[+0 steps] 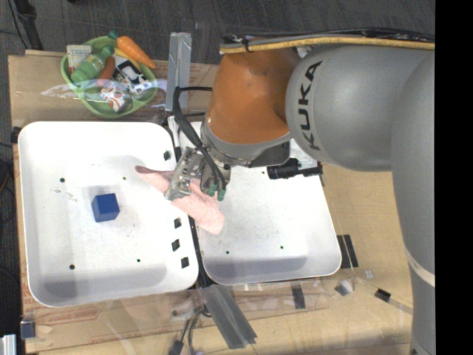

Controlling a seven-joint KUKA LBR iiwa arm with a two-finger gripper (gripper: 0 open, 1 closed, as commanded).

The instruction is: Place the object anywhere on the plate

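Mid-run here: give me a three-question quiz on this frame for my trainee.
1. True or false: the blue cube lies in the left bin.
2. The pink object under the gripper lies: A) wholly in the left bin, B) across the seam between the bins, C) in the green bowl.
3. Which thing at the bench's far left corner holds small toy items?

Key: 1 true; 2 B; 3 the green bowl.

Blue cube [106, 206] in white bin [44, 220] — pink cloth [198, 207], green bowl [111, 106].
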